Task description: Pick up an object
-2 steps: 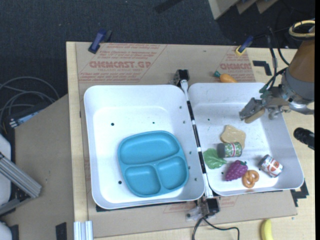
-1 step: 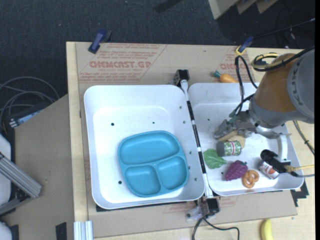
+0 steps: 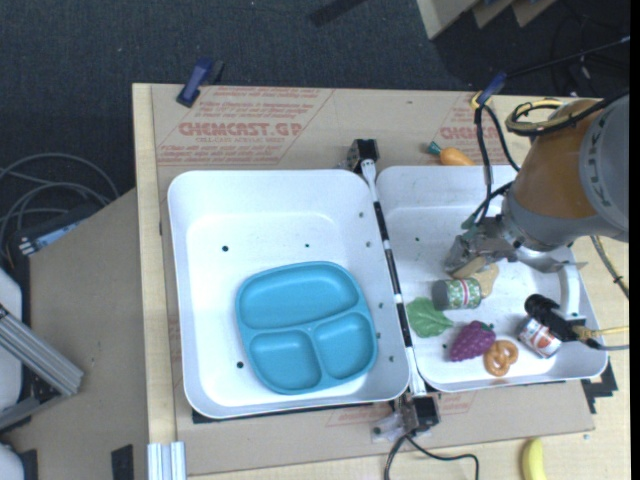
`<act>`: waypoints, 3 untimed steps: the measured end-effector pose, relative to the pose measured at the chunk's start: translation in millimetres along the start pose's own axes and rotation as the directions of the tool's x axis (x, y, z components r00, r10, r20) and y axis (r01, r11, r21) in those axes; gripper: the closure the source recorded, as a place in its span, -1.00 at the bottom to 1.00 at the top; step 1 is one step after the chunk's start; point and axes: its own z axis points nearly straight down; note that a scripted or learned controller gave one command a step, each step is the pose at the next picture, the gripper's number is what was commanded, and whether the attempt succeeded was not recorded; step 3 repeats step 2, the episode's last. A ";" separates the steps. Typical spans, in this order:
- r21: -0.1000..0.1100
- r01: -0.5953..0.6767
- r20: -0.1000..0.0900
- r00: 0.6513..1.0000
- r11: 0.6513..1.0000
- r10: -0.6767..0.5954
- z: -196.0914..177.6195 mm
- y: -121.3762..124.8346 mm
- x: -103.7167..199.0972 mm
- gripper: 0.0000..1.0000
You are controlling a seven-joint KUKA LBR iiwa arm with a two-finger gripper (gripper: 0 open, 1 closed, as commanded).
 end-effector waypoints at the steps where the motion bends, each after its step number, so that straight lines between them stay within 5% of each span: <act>1: 0.006 0.001 -0.002 1.000 1.000 -0.001 -103.3 42.7 65.2 1.00; 2: 0.013 0.001 -0.003 1.000 1.000 -0.001 -127.4 1.0 113.1 1.00; 3: 0.013 0.001 -0.003 1.000 1.000 -0.001 -127.4 1.0 113.1 1.00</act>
